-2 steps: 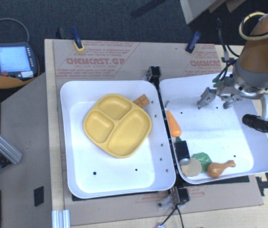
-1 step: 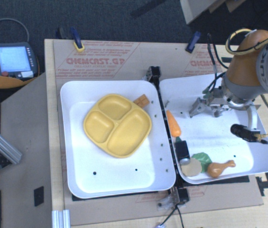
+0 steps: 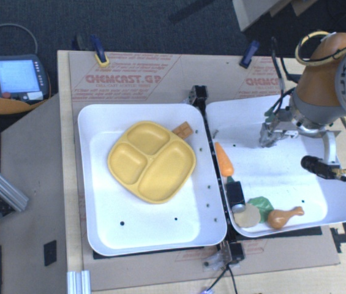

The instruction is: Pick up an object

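Camera view from above has the grey arm entering from the right, its gripper low over a bare patch in the upper part of the right bin. From this angle it cannot be told whether the gripper is open or closed, and nothing is seen held in it. The nearest loose thing is a toy carrot, off to the gripper's left along the bin's left wall. Below the carrot lies a black block, then a pale round piece, a green piece, perhaps a leafy toy, and a brown toy drumstick, all crowded into the lower left corner. The left bin holds a yellow divided plate with a small brown block touching its upper right rim. Both bins sit on a printed board held by blue clamps. A teach pendant rests at far left.
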Robot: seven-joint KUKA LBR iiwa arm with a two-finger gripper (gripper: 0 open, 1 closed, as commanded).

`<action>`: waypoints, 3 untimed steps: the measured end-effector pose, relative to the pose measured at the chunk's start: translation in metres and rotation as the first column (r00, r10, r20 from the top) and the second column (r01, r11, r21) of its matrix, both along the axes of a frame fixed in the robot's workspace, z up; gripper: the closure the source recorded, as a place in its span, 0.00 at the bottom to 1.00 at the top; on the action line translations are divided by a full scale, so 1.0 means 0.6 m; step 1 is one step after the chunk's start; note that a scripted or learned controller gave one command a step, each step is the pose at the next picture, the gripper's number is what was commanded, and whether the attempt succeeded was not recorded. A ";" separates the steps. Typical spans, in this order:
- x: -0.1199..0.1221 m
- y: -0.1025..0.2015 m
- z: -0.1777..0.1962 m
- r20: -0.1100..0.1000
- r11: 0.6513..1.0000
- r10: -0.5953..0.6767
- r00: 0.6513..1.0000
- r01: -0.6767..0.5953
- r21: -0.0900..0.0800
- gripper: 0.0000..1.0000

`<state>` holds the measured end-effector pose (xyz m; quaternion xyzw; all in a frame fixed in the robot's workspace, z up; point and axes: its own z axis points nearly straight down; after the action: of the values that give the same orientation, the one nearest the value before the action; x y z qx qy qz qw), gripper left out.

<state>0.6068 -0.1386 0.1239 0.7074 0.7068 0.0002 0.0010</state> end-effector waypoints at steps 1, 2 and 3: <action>0.001 -0.017 0.094 0.004 1.000 0.000 1.000 0.000 -0.001 1.00; -0.002 -0.020 0.168 0.005 1.000 0.001 1.000 -0.001 -0.001 1.00; 0.001 -0.020 0.235 0.005 1.000 0.002 1.000 -0.002 -0.001 1.00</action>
<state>0.6072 -0.1506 0.2647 0.7068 0.7074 0.0017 0.0033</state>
